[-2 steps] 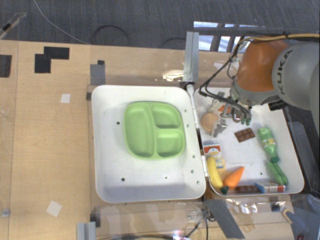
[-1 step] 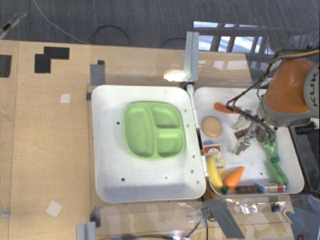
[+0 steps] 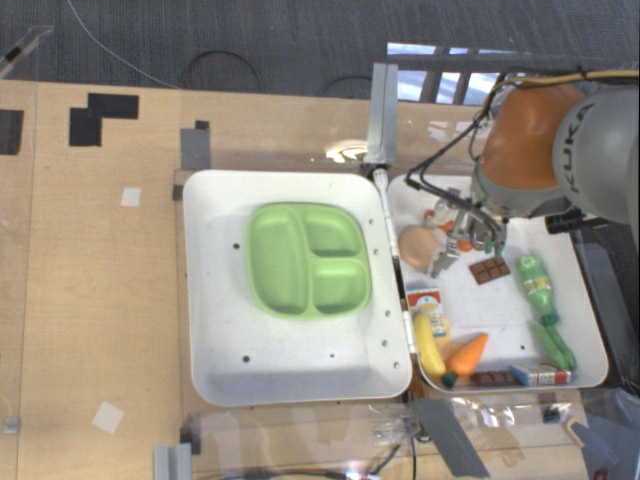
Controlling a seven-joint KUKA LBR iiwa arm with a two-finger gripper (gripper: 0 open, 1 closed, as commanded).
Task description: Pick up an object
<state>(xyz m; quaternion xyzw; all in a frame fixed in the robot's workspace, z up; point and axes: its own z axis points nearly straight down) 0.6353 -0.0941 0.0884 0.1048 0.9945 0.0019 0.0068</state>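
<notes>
Nearest the camera, along the front rim of the right bin, lie one marker, one chocolate bar, one carrot and one banana, crowded together. Behind them: one green bottle, one brown chocolate piece, one tan bun. The gripper hovers between bun and chocolate; whether its fingers are parted cannot be told. The left bin holds one green divided plate, with bare floor all around it.
</notes>
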